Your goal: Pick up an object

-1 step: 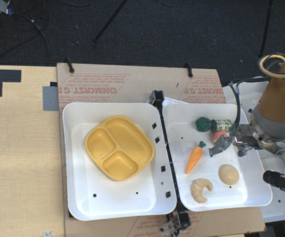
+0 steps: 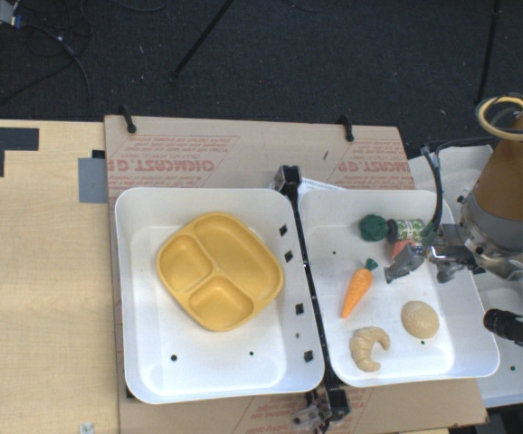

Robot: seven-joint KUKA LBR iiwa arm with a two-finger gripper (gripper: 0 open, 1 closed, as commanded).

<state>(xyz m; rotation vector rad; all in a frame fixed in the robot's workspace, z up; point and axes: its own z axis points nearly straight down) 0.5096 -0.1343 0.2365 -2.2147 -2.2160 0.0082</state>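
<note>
Objects to pick: four loose food-shaped toys and a small bottle lie in the right bin (image 2: 479, 355), a shallow white tray with rounded corners.
Carrot (image 2: 357, 291): orange tapered body with a green tuft at its upper end, lying at a slant near the middle of the right bin, tip toward the divider.
Croissant (image 2: 369, 346): pale tan, curved, ridged, near the front edge of the right bin.
Bun (image 2: 420, 319): smooth rounded beige lump, just right of the croissant and apart from it.
Green piece (image 2: 374, 227): dark green, rounded, at the back of the right bin, touching or nearly touching the bottle.
Bottle (image 2: 410, 230): small, lying on its side with a green label; the label's writing is too small to read.
Gripper (image 2: 415, 258): dark metal fingers low over the right bin, just beside the bottle and right of the carrot; nothing visibly between them, and how far apart they stand cannot be told.
Arm (image 2: 501, 197): grey wrist with an orange section, entering from the right.
Left bin (image 2: 144, 351): matching white tray holding a yellow plate (image 2: 218, 269) with three compartments and soft rounded corners.
Writing: the brown cardboard (image 2: 243, 156) under the bins carries red print, seen upside down, which reads roughly "CHEMCRST, G".
</note>
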